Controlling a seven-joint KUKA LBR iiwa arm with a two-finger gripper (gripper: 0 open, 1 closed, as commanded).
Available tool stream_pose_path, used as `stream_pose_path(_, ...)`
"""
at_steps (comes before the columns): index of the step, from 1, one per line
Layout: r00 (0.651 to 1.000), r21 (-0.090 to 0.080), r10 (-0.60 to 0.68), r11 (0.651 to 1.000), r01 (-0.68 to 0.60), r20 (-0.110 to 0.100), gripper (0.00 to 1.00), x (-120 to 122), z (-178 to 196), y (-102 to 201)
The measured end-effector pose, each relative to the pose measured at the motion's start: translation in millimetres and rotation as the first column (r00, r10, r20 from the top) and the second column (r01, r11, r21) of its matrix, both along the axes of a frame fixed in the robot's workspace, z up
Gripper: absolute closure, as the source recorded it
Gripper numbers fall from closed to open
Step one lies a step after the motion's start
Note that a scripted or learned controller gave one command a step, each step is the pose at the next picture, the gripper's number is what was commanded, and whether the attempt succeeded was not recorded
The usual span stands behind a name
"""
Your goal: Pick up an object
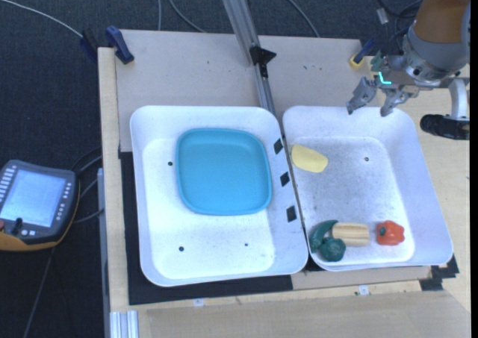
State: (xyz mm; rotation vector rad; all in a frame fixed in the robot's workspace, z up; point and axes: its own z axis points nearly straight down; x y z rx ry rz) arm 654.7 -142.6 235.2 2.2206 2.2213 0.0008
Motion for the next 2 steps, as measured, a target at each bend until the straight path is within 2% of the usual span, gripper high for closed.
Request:
stream_pose_path(1,1.000,0.000,0.000,1.000,0.000,0.000,0.00,0,0,0)
stream_pose_path(2,1.000,0.001,0.000,1.000,0.000,-0.005,0.00,-2,-63,0)
